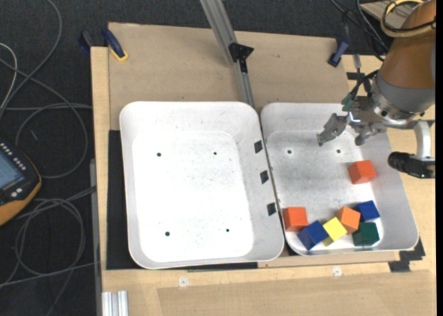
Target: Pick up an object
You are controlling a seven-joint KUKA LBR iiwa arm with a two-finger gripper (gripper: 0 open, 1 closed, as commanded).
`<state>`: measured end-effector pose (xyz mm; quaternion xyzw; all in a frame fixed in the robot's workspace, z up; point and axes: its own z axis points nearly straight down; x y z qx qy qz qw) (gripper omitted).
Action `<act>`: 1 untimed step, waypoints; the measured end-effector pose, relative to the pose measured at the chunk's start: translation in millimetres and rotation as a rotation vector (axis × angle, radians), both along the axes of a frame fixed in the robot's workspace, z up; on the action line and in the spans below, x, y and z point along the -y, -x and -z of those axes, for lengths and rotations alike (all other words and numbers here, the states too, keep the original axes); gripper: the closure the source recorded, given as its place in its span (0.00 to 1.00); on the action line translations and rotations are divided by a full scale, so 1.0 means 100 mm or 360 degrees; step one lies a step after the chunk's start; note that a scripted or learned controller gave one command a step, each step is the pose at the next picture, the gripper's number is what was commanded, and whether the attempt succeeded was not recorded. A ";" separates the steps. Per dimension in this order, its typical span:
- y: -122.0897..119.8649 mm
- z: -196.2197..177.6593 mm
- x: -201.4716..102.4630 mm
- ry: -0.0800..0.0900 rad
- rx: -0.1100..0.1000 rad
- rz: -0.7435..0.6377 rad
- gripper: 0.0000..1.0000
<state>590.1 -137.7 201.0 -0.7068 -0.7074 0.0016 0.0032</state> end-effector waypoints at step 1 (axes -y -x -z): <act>-0.04 0.61 -0.05 0.0000 -0.0001 0.0001 0.00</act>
